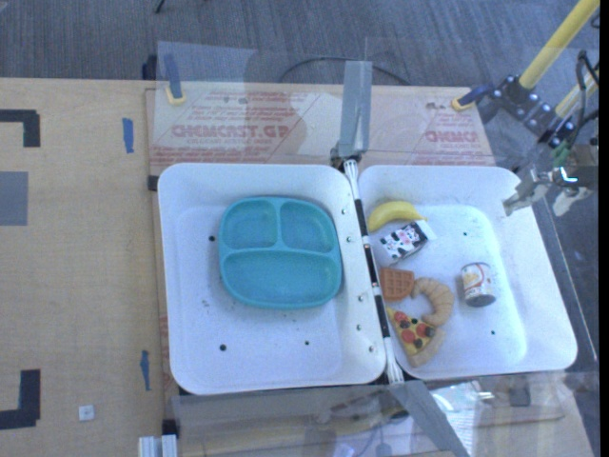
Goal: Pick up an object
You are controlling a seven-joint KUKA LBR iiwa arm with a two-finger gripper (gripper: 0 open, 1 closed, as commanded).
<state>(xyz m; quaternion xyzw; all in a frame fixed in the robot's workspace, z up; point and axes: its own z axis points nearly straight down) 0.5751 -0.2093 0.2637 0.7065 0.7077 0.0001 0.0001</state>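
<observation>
Pizza slice (416, 332) at bin's near-left edge | right half bare | end effector (544, 181) — grip unreadable

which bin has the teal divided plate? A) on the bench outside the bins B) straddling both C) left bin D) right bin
C: the plate lies flat in the left bin, alone there; the banana, can and pizza slice are all in the right bin.
</observation>
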